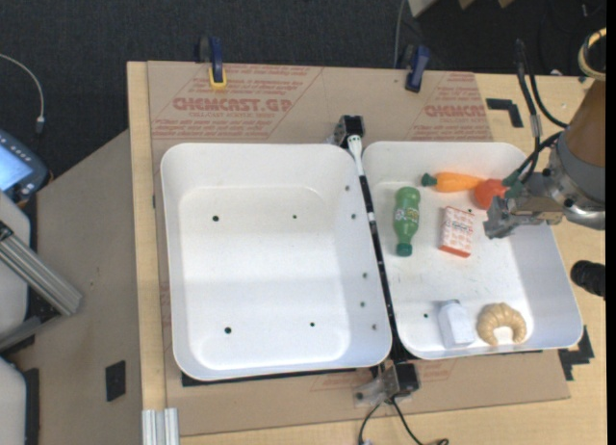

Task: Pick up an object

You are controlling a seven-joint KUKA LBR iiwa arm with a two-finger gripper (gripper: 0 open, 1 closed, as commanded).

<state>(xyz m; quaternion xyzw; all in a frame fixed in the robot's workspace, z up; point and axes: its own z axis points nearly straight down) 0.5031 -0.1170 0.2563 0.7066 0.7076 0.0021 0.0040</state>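
Two shallow white bins are being shown side by side on a brown cardboard-covered bench, viewed from above at a slant. The left bin [260, 260] is sitting at nine o'clock from the right bin [549, 270], and their inner rims are touching along a dark strip at the centre. The grey arm [587, 159] is reaching in from three o'clock, and its gripper [502, 217] is being held low over the upper right part of the right bin. Whether the gripper is open or closed cannot be told from this view, and nothing is being seen held in it. Five objects are lying in the right bin. A green bottle [405, 221] is lying near the bin's left wall, with its cap pointing toward six o'clock. At three o'clock from the bottle, a red and white packet [457, 231] is lying flat, just beside the gripper on its nine o'clock side. An orange carrot [455, 181] is lying near the top rim, at twelve o'clock from the packet. A small red object [488, 193] is lying just beside the carrot's right end, close against the gripper. Near the bottom rim, a pale grey block [454, 324] and a tan croissant [502, 324] are lying side by side, with the croissant at three o'clock from the block.
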